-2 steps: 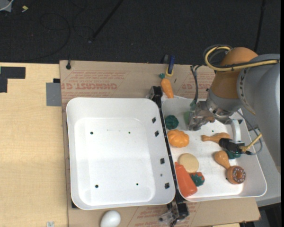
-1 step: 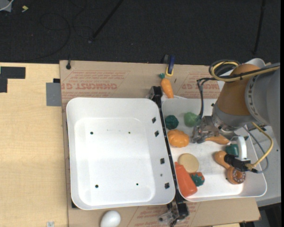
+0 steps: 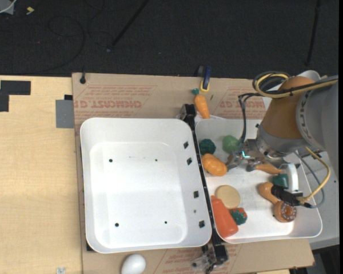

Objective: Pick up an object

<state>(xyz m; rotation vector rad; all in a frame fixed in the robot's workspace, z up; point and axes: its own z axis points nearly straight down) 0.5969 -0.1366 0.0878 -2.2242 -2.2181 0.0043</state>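
My gripper (image 3: 240,159) is low in the right bin (image 3: 308,228), between a light green piece (image 3: 231,142) and an orange lump (image 3: 214,165). Nothing shows as held in it. Close by lie a dark green piece (image 3: 207,146), a tan round disc (image 3: 228,196), a red-orange block (image 3: 224,219) and a small teal piece (image 3: 238,214). To the gripper's right lie an orange stick (image 3: 267,168), a teal piece (image 3: 280,180), an orange curved piece (image 3: 267,190) and a brown ring (image 3: 284,212). The arm hides part of the bin's right side.
The left bin (image 3: 91,153) stands beside the right one, with a black divider (image 3: 195,170) between them. A small carrot (image 3: 202,105) rests at the right bin's back edge under a blue and yellow clamp (image 3: 205,80). A white ball (image 3: 133,264) lies on the bench at the front.
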